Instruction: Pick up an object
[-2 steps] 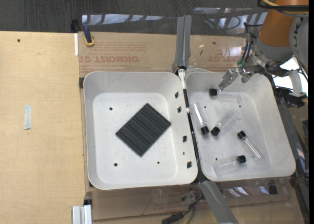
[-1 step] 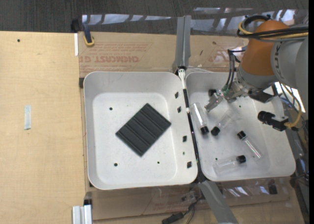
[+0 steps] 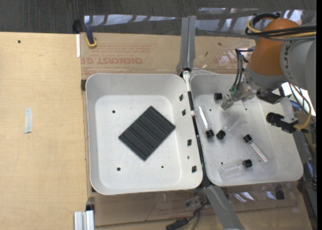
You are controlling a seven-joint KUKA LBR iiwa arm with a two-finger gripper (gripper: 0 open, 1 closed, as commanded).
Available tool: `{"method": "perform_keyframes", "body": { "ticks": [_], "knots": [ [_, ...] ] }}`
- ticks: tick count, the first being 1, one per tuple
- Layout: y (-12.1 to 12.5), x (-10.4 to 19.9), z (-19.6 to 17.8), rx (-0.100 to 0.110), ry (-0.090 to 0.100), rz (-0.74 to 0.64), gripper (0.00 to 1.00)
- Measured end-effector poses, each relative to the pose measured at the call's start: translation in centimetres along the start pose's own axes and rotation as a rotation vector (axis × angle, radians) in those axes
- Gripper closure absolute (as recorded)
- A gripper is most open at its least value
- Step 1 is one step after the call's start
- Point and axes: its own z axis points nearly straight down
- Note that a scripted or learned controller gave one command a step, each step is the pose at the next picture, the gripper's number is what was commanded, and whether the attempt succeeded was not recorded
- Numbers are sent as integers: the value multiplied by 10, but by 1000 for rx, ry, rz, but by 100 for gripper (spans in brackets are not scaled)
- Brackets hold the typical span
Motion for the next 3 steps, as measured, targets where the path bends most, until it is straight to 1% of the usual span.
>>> {"method": "perform_keyframes", "body": {
  "ticks": [1, 2, 3],
  "knots": [
    [0, 0, 0, 0, 0, 0, 0],
    [30, 1, -124, -3, -2, -65, 0],
    [-36, -31, -48, -1, 0, -189, 0]
  ]
}}
